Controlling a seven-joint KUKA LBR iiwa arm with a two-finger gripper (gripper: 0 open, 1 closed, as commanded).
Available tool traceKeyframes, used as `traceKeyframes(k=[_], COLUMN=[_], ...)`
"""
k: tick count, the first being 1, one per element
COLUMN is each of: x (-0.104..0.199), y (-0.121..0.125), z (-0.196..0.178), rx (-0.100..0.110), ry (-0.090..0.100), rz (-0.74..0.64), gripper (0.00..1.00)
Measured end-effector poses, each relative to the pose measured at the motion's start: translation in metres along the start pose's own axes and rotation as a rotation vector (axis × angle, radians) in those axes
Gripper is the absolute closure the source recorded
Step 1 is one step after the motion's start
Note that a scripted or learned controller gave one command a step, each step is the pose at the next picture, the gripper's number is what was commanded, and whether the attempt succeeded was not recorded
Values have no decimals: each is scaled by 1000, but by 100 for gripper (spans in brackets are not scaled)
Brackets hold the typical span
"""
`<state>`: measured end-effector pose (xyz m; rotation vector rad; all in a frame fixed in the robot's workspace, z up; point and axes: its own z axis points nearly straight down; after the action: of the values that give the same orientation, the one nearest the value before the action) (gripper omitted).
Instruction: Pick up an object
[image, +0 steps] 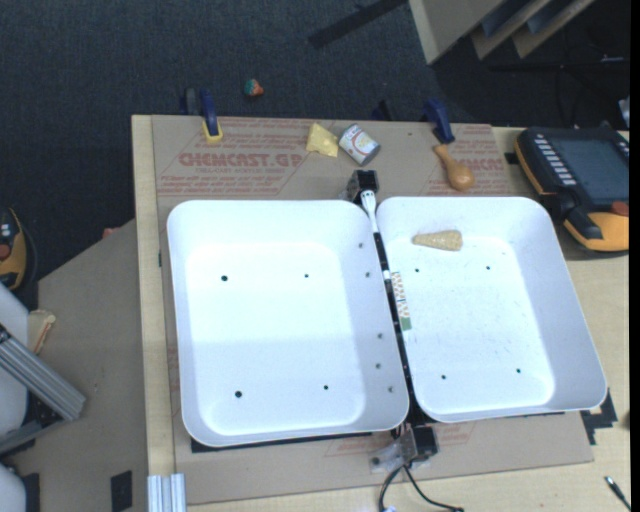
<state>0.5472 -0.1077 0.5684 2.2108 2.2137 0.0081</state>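
Dark blue carpet is seen behind a bench (150, 300) that is covered by a brown sheet (250, 160) printed with red "CHEMCAST" lettering and held at its far edge by two blue clamps (209, 112). Two shallow white bins are set side by side on the sheet, their inner rims touching along a black strip (382, 262) that carries a small label.

A tan, cone-shaped object (438, 240), the one thing on offer for picking, is seen lying on its side in the right bin (565, 270), near the far wall and towards the inner rim, its narrow end turned to the left. Fine specks are scattered over that bin's floor. The floor of the left bin (176, 300) is marked by four dark dots.

Beyond the bins, a yellow wedge (322, 141) and a small white box (359, 144) are placed just beside each other on the sheet, and an orange-brown, pear-shaped piece (455, 168) is left near the right clamp. A teach pendant (585, 180) is laid at the right edge. How far the pincer is open, and whether anything is held in it, cannot be told.
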Motion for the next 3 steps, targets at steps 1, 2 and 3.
traceKeyframes(k=[1,2,3], x=[0,0,0], y=[1,1,2], z=[-11,-10,-22], rx=[-5,-4,-10], ry=[-2,-2,-4], rz=[0,0,0], gripper=[100,0,100])
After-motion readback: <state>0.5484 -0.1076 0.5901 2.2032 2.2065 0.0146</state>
